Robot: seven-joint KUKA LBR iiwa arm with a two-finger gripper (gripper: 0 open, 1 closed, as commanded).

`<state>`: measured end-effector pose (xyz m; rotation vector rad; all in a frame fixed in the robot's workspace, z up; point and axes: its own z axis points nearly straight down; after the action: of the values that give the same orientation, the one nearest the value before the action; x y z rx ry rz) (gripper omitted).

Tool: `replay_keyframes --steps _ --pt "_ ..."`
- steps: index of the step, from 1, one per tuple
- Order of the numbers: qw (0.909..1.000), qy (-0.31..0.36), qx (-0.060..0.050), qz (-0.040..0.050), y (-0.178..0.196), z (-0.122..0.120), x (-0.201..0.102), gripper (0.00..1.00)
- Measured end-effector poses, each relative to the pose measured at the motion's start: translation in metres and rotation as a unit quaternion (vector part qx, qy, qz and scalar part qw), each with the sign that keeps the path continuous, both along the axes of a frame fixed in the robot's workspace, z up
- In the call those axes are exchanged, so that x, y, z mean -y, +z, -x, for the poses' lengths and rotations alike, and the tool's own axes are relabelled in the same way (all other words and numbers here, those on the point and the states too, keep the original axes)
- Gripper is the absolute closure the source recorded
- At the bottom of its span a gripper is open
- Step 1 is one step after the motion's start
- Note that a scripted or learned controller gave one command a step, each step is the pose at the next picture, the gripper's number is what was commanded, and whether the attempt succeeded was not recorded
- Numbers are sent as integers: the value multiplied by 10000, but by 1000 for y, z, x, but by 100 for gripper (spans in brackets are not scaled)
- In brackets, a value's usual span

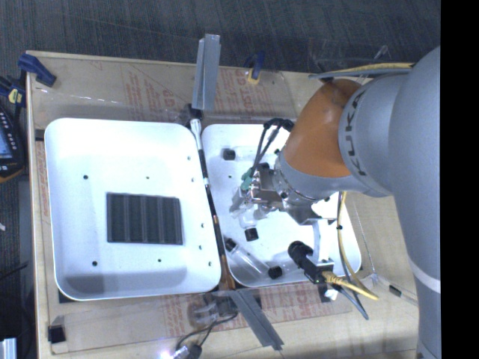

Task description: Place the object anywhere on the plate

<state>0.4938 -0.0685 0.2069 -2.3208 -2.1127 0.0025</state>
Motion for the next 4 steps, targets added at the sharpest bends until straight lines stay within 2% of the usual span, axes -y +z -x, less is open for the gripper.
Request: replay_keyframes --steps 1,2,3,4 --pt "9935 -1135 -18 1 -16 18 -69 100" --pt "9501 -3121 -21 13 -17 8 -130 100" --pt "9046 -4263 -22 25 25 2 -203 100" --pt "9072 -4207 -26 26 -24 -58 -205 100"
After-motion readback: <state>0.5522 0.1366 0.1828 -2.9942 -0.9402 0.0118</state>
